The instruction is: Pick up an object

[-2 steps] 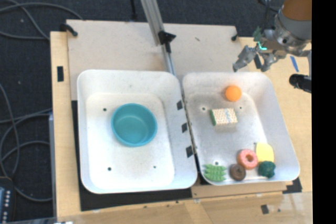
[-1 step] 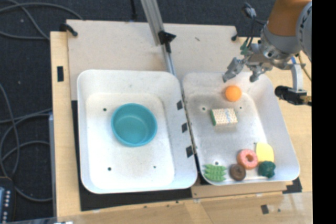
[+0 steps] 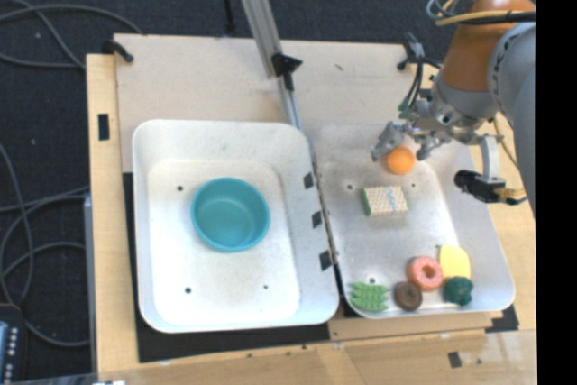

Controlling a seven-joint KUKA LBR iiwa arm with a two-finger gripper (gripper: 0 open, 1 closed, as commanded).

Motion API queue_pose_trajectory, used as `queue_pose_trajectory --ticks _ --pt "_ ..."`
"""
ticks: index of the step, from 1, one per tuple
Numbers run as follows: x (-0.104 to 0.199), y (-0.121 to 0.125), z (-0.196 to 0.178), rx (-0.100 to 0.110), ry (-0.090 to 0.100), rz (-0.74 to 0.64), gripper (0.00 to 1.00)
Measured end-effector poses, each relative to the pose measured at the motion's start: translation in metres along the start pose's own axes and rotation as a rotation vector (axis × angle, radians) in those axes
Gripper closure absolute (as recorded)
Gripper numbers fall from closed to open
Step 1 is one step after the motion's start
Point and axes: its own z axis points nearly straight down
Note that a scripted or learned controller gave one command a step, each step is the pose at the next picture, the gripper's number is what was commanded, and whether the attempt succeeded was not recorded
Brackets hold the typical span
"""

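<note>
1. Over the far end of the right bin (image 3: 469, 279), the gripper (image 3: 403, 143) hangs low, the arm reaching in from the right with its orange band above the wrist.
2. An orange ball (image 3: 400, 161) sits just below the fingertips, at or between them. Dark finger parts stand to its left and upper right, so the fingers look spread around it; whether they pinch it or it rests on the bin floor, I cannot tell.
3. The relation that matters: the ball lies straight under the gripper, slightly toward the near side. Being round, it has no long axis, so finger angle hardly counts. My judgement is that the next move calls only for closing squarely and lifting straight up.
4. A speckled block (image 3: 385, 200) lies near, further down the same bin, apart from the ball and unlikely to interfere.
5. Well apart at the near end of that bin sit a pink ring (image 3: 424, 272), a yellow piece (image 3: 455, 261), a dark green piece (image 3: 458, 289), a brown ring (image 3: 407, 296) and a green ridged piece (image 3: 368, 295).
6. A teal bowl (image 3: 230, 213) stands in the left bin (image 3: 162, 149).
7. Risk, as I judge it: a ball may roll or squirt out if gripped off-centre.
</note>
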Motion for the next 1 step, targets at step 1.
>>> queue_pose_trajectory --ticks 1 --pt "-0.0018 -0.0009 0.0527 -0.001 -0.001 0.000 0.00"
